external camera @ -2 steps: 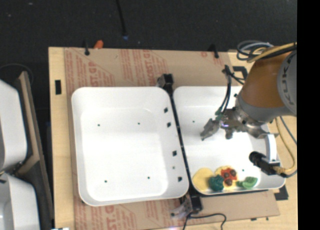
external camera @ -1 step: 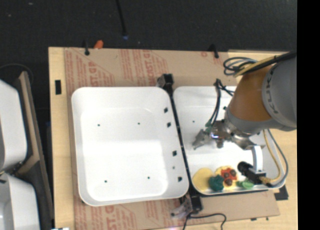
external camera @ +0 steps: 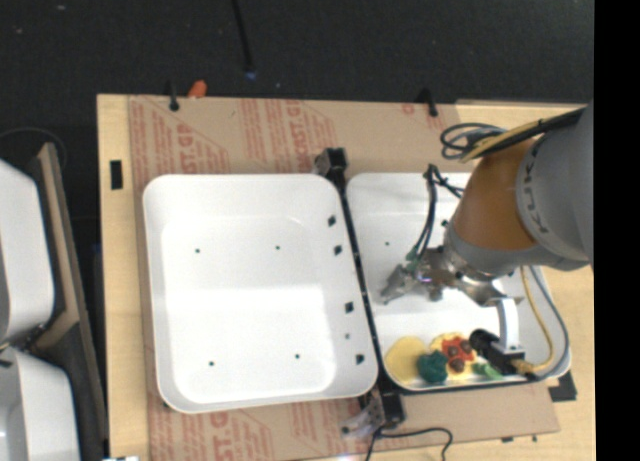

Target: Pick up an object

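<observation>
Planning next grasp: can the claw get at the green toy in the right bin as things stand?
Probably yes. The claw sits in the right bin, and the green toy lies uncovered near the front wall, though other small things crowd it.

Arm (external camera: 555, 199) — bulky grey cylindrical link, smooth matte shell, faint lettering on side. Broad orange band (external camera: 492, 204) above wrist. Thin dark cables run along band and loop near its top. Gripper (external camera: 405, 283) — small grey metal assembly, slim fingers, detail blurred.
</observation>
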Motion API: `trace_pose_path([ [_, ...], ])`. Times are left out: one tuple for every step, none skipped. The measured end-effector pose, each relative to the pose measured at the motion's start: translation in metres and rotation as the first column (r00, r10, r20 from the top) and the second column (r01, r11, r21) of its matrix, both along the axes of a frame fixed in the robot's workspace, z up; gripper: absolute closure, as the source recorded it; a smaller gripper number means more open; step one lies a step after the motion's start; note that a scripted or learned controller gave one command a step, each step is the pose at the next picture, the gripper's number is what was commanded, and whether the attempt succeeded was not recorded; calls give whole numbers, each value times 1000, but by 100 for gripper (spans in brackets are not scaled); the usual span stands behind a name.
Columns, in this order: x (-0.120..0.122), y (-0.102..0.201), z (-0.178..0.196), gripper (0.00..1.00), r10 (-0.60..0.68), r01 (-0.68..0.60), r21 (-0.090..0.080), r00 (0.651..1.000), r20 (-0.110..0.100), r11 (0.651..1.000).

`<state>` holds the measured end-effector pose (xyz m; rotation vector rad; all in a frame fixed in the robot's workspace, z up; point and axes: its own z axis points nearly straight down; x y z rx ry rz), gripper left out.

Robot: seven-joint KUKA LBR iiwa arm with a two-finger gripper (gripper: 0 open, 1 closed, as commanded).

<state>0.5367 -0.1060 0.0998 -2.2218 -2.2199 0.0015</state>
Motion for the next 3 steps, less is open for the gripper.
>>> trace_pose_path([
  [1, -1, 11, 100, -2, 2, 0, 1000, 3, 1000],
  [1, 8, 69, 100, 1, -1, -1, 1000, 7, 1000],
  [2, 7, 118, 100, 1, -1, -1, 1000, 6, 1000],
])
